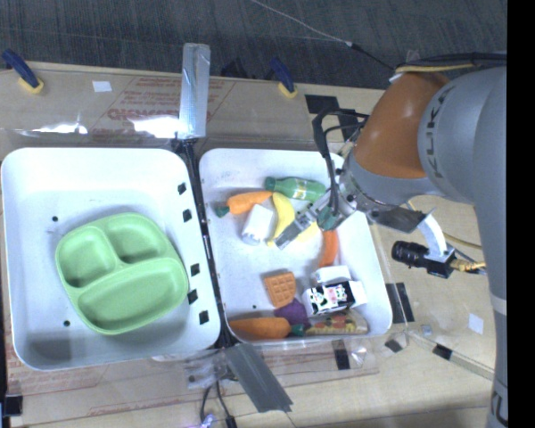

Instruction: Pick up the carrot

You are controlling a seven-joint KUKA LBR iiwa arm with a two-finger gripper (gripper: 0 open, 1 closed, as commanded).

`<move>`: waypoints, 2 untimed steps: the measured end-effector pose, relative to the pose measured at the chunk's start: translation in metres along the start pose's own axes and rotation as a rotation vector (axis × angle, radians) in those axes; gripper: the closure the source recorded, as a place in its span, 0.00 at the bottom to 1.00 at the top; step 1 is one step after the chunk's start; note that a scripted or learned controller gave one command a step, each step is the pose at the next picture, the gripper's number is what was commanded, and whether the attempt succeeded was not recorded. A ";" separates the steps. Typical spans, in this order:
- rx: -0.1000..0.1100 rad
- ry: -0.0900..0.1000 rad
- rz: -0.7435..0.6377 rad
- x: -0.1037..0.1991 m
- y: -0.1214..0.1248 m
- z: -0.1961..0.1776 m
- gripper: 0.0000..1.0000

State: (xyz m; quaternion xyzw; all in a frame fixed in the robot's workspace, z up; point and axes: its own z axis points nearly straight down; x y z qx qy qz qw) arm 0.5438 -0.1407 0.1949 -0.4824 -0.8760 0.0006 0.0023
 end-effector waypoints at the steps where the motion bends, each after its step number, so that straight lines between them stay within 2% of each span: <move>1: 0.005 0.006 0.038 0.044 -0.027 0.086 0.00; 2: -0.001 0.000 0.563 0.039 -0.020 0.105 0.00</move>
